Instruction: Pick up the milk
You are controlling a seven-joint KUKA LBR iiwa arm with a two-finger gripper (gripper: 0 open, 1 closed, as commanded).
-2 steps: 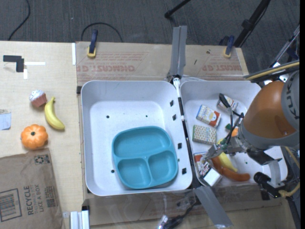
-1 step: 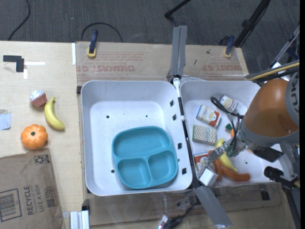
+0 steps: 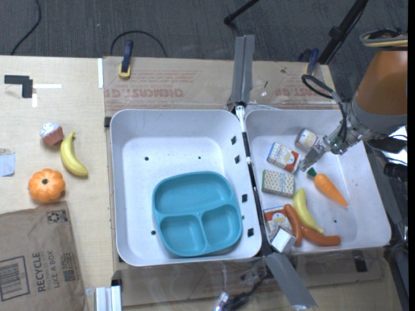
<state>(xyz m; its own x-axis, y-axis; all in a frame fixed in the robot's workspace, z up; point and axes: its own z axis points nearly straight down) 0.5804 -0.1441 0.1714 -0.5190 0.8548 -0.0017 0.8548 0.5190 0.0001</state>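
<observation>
The milk (image 3: 283, 155) is a small white carton with blue and orange print. It lies on its side in the upper left part of the right bin (image 3: 363, 173). My gripper (image 3: 310, 161) reaches in from the right and hangs low over the bin floor, just right of the carton. Its tip points down and to the left, towards the carton's right edge. I see nothing held in it. The carton rests on the bin floor.
Around the gripper lie a small can (image 3: 306, 138), a carrot (image 3: 331, 189) and a speckled box (image 3: 278, 183). Nearer the front are a banana (image 3: 303, 210), sausages (image 3: 310, 233) and a small packet (image 3: 279, 220). The left bin holds a blue divided plate (image 3: 194, 212).
</observation>
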